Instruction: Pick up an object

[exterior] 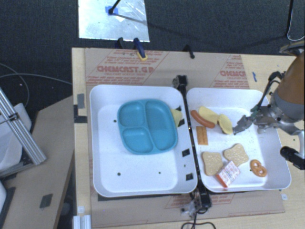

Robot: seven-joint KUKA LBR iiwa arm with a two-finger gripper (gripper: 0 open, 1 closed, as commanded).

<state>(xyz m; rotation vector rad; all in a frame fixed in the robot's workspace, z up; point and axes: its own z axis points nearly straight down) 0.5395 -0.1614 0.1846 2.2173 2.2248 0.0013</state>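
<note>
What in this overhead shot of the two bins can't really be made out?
- Gripper: too small and dark to read its state.
- Yellow item by the blue divided plate: partly hidden by the plate's rim.
- Red-and-white packet: print too small to read.
- Arm: cut off by the right edge.

This is a robotics lab. A tabletop (57, 128) covered with printed protective sheeting (125, 68) carries two white bins (107, 175), an aluminium frame rail (19, 132) stands at left, loose cables (28, 80) cross dark carpet (38, 23), and toy food (202, 118) lies scattered.
</note>
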